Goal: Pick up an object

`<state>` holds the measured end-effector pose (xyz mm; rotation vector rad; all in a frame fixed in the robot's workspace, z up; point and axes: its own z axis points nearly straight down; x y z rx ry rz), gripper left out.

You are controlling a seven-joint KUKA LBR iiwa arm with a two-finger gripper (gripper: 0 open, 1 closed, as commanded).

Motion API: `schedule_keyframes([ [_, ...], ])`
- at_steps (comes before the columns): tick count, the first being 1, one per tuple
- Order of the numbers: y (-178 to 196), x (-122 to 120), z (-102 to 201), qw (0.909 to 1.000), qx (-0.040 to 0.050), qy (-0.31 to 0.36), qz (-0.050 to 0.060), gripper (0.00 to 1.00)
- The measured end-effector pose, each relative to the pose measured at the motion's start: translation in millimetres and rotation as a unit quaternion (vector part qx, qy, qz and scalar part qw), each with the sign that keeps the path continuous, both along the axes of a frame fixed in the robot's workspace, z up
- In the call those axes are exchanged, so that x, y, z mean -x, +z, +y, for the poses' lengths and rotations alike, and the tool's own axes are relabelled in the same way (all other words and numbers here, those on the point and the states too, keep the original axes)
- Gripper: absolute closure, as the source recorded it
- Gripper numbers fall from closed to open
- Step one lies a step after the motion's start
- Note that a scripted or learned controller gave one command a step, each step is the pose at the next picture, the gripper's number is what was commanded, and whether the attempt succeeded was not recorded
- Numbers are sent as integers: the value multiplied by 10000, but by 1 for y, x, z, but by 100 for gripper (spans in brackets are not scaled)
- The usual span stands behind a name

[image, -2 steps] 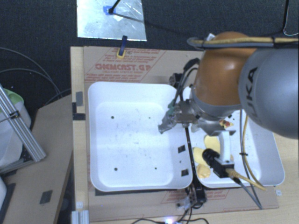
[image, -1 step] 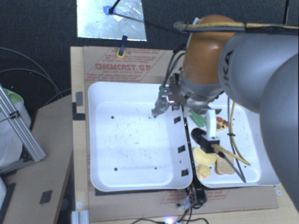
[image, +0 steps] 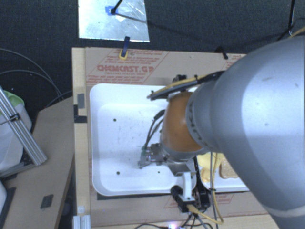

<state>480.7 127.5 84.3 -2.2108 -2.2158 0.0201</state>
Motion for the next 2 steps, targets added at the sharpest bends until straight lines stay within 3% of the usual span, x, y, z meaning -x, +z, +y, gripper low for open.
schedule_keyframes([
  [1, 1, -87, -17, 9999, -2, 0, -124, 0],
  [2, 66, -87, -77, 10000, -5, 9, -85, 0],
])
